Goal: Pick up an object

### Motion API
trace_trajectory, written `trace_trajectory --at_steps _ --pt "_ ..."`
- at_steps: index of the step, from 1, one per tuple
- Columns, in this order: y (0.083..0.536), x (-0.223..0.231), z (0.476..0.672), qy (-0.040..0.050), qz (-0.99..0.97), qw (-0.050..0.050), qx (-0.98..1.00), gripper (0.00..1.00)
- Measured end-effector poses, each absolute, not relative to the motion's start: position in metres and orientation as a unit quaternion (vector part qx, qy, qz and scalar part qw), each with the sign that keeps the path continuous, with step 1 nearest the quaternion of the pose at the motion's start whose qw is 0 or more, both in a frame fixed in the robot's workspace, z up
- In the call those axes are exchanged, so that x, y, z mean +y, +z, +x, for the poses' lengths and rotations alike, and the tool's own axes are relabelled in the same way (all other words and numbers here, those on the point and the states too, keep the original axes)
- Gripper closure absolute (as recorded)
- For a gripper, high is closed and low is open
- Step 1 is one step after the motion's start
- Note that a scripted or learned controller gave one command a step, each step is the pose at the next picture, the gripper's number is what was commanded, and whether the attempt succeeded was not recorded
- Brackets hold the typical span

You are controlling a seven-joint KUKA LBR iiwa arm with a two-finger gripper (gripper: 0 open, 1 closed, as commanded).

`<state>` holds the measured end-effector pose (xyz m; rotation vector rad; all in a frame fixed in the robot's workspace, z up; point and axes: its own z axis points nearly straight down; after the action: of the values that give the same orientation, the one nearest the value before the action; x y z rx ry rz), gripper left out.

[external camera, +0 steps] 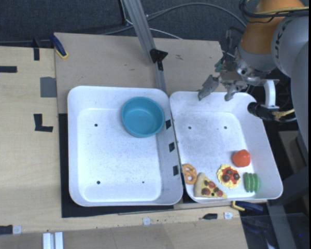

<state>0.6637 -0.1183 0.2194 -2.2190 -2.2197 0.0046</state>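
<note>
Two shallow white bins sit side by side on the tan bench [20, 154]. In the left white bin [88, 160], a round blue plastic bowl [142, 116] stands upright near the far right corner, its mouth facing up.

All the small things lie along the near edge of the right white bin [212, 134]. From left to right they are a small brown pretzel-shaped toy [188, 173], a toy pizza wedge [208, 187] with its tip pointing up and to the left and its long axis slanting that way, a round yellow toy with dark and red toppings [229, 176], and a small green ridged toy [251, 182] whose long axis runs roughly away from the camera. A red rounded toy [241, 158] sits just behind the last two.

From the right, the grey arm [295, 40] with its orange band [272, 17] leans over the far rim of the right bin. Its pincer [217, 92] hangs there with both fingers spread apart and nothing between them, well apart from the toys.

Those toys are too small for finer detail. At the frame's right edge the arm is cut off.
</note>
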Motion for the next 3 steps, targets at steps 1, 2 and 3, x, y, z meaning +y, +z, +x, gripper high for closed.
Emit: trace_trajectory --at_steps 1,2,3 --pt "0.156 -0.117 0.66 0.0019 -0.707 0.002 -0.707 0.0" --pt "0.096 -0.121 0.652 0.002 -0.707 0.002 -0.707 0.0" --pt "0.11 -0.12 0.654 0.0001 -0.707 0.0 -0.708 1.0"
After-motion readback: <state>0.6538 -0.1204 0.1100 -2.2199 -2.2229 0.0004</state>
